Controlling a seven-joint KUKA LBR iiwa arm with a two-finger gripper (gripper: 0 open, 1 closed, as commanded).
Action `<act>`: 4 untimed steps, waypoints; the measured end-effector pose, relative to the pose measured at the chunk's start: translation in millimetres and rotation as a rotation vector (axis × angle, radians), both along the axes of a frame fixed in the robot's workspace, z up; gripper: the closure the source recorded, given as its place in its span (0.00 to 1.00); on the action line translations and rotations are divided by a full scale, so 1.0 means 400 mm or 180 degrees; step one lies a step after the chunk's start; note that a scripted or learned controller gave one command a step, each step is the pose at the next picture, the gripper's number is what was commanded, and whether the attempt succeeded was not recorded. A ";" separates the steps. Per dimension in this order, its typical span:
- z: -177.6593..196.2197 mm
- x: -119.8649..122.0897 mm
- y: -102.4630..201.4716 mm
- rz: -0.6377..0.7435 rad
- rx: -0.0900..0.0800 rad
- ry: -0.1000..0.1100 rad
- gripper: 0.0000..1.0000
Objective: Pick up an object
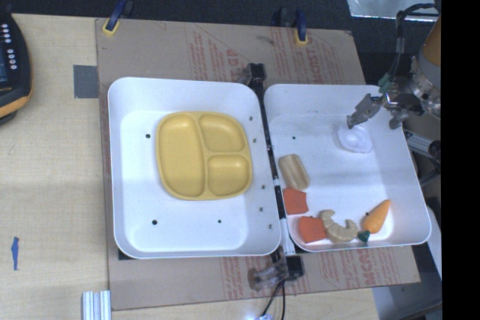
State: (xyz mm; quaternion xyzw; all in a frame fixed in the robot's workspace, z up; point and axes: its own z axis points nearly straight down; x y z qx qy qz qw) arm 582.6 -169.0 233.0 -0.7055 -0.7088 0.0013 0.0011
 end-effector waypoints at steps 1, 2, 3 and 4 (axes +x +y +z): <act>-0.108 0.151 0.216 0.0032 0.0002 -0.0007 0.00; -0.018 -0.157 0.274 -0.0007 0.0007 0.0019 0.00; -0.107 0.066 0.270 0.0013 -0.0006 -0.0011 0.00; -0.105 -0.189 0.291 -0.0009 0.0005 0.0031 0.00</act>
